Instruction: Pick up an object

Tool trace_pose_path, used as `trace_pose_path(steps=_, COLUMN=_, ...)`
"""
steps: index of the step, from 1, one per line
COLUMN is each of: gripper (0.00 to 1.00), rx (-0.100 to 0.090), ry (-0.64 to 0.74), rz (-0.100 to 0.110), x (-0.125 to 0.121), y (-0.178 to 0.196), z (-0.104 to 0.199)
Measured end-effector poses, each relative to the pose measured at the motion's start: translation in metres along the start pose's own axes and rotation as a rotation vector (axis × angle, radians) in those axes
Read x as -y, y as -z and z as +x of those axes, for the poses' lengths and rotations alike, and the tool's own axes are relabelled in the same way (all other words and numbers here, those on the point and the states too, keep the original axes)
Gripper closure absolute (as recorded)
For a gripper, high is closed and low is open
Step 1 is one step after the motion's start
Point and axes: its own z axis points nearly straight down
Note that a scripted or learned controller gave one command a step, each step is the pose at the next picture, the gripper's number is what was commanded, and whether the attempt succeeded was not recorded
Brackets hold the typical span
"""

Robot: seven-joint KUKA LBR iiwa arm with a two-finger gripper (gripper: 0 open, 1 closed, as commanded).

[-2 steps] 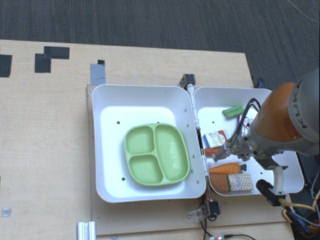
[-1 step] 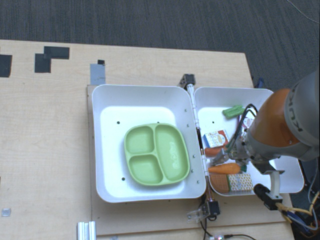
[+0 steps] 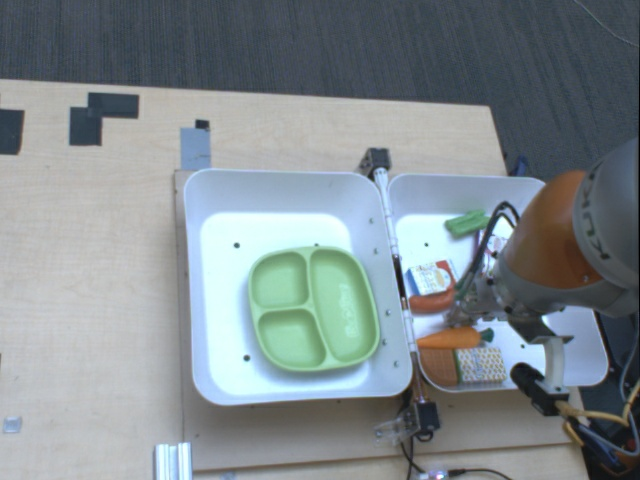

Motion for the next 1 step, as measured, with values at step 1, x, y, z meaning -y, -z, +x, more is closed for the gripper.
trace_pose_path(steps=1, gripper=0.0, rx=0.0, ry=0.0, rz=0.001, x=0.0002, y=-0.0002, z=0.0001)
